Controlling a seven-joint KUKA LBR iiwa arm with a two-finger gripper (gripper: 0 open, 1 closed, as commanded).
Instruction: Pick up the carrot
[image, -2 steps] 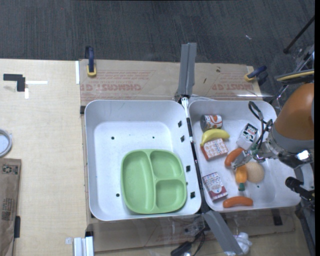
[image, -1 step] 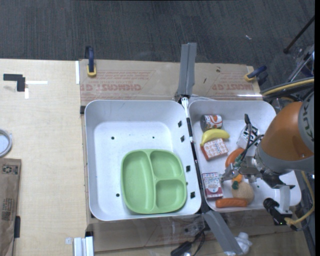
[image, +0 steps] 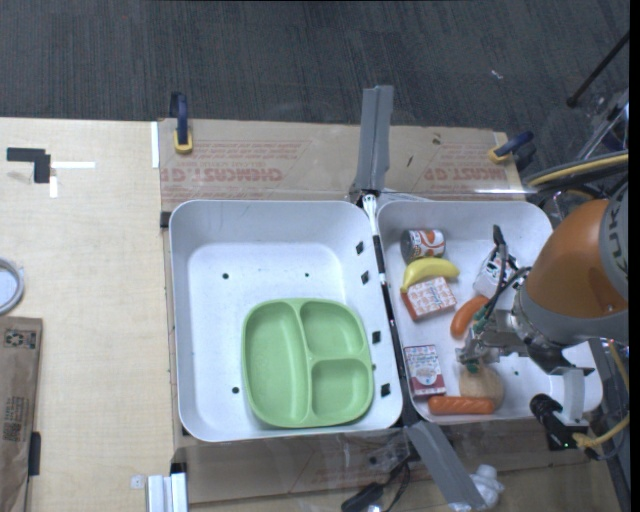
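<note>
In the right bin (image: 540, 225), an orange carrot-like piece (image: 464, 318) lies tilted just right of the red box (image: 431, 298). Its upper end is hidden under my gripper. A second long orange piece (image: 462, 405) lies flat by the bin's front wall. My gripper (image: 477, 347) hangs low between the two, above a tan rounded item (image: 484, 384). The grey arm with its orange band (image: 580, 265) covers the right part of this bin. I see nothing lifted off the bin floor.
A can (image: 424, 243), a yellow banana (image: 430, 270) and a small red-and-white box (image: 423, 368) also lie in the right bin. The left bin (image: 200, 300) holds a green divided plate (image: 308, 362). A grey divider bar (image: 375, 140) stands behind the bins.
</note>
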